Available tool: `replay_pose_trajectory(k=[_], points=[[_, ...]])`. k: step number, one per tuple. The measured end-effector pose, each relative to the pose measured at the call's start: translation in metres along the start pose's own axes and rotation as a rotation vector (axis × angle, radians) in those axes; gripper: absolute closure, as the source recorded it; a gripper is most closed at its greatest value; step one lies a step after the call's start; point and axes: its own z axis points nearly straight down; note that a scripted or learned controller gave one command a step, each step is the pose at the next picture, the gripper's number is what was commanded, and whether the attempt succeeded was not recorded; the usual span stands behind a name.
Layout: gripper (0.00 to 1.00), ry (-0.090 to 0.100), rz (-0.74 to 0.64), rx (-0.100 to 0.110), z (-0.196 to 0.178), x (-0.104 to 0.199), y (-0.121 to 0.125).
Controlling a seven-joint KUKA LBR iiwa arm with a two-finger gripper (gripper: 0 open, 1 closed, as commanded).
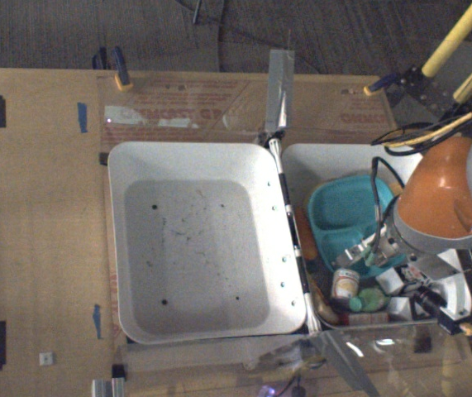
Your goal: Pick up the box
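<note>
A teal open box (343, 212) lies in the right bin (322, 160), toward its middle. The grey arm with its orange band (442, 197) reaches in from the right and hangs over the bin's right half. Its gripper (374, 255) sits low at the box's near right corner, and part of that corner is hidden under it. Whether anything is held between the gripper's parts does not show.
Just in front of the box are a small labelled can (345, 284), a green lump (374, 298) and a white piece (388, 281). A brown strip (307, 251) lies along the right bin's left wall. The left bin (128, 172) stands beside it.
</note>
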Motion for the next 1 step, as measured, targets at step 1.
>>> replay_pose_trajectory(k=[1], points=[[0.00,0.033,-0.115,0.026,0.0088,-0.0849,-0.0452]])
